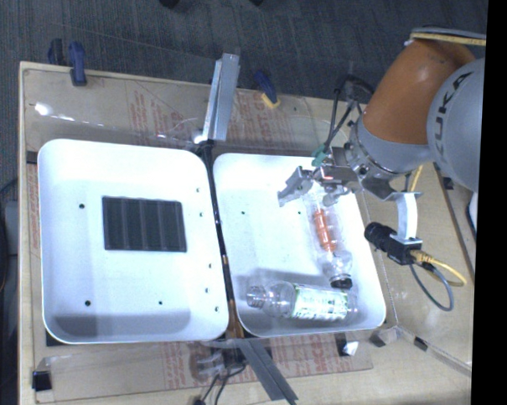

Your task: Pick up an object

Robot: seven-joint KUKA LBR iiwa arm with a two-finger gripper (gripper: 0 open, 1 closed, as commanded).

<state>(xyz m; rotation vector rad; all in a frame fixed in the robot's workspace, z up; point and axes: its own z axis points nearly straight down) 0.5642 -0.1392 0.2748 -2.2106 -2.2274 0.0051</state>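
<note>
Orange-filled bottle (326, 230) just below jaws (309, 181) (right bin (252, 239))

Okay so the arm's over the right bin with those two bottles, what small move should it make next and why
Probably lower straight down toward the upright end of the bottle with the orange label. The gripper hovers over the right bin just above that bottle's upper end, nothing between its fingers. The other clear bottle lies farther away along the bin's near wall.
</note>
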